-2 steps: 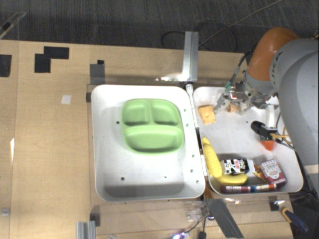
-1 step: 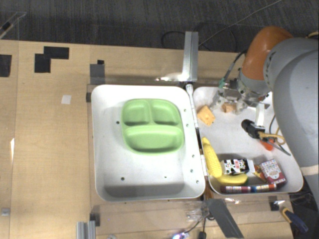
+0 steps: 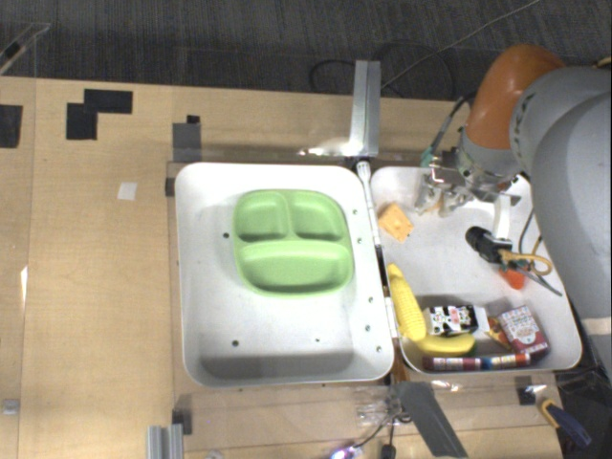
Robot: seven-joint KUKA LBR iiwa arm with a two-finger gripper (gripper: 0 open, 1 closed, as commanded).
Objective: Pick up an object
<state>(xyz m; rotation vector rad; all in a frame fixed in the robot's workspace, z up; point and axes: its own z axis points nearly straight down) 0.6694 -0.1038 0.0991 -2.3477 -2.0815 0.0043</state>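
Camera view looks down on the arm (image 3: 559, 132) reaching in from the right, its gripper (image 3: 442, 194) hanging low over the far part of the right bin (image 3: 449, 266); whether it is clenched or released cannot be told, and nothing is seen in its grasp. Near it, toward the bin's left wall, lies an orange cheese wedge (image 3: 395, 223), while a yellow corn cob (image 3: 407, 304) lies along that wall with its long axis running from far to near, slightly slanted rightward at the near end. A green divided plate (image 3: 290, 240) sits in the left bin (image 3: 210, 333).
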